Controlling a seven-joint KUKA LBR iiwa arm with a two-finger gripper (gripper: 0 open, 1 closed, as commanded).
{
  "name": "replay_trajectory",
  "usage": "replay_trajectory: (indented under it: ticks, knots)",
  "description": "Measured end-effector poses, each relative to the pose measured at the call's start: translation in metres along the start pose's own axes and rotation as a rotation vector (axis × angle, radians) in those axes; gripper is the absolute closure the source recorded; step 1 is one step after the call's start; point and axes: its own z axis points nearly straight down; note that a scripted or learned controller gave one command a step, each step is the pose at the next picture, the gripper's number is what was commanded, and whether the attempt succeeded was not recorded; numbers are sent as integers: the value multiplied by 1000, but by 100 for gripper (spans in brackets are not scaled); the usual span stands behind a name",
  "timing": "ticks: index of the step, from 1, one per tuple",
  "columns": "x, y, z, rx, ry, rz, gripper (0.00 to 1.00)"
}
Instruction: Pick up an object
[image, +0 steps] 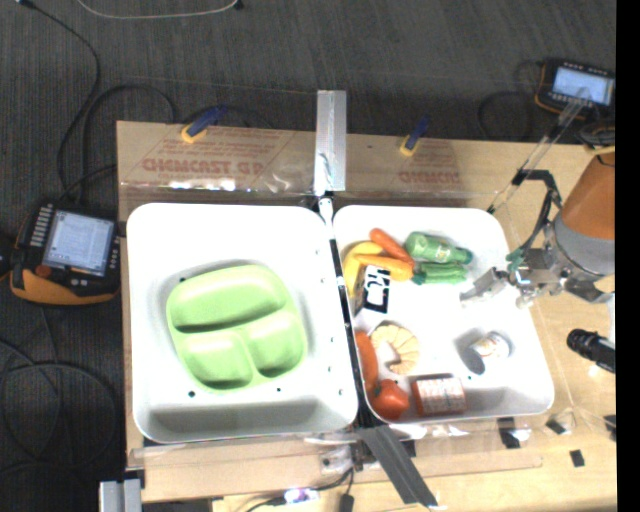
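Observation:
The right bin (520, 380) holds several objects. An orange carrot (386, 243) and a yellow banana (372, 263) lie at the back left beside a green crumpled packet (437, 250). A black-and-white tag (375, 289) sits below them. Further forward are a tan croissant-shaped piece (401, 345), a red pepper (386, 399), a brown can (438, 394) and a small white-brown object (489, 347). My gripper (480, 288) hangs over the bin's right side, above and just behind the small white-brown object, with nothing seen in it.
The left bin (150, 240) holds a green divided tray (237, 322). A metal bar (331, 140) stands behind the seam between the bins. A handheld pendant (68, 250) lies left of the bench and another (575, 85) at the back right.

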Motion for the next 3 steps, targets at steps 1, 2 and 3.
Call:
replay_trajectory:
  ticks: [1, 2, 3]
  knots:
    - [41, -28, 93, -12, -5, 25, 0]
    - [6, -42, 91, -22, 12, -51, 0]
    - [4, -54, 76, -1, -1, -336, 0]
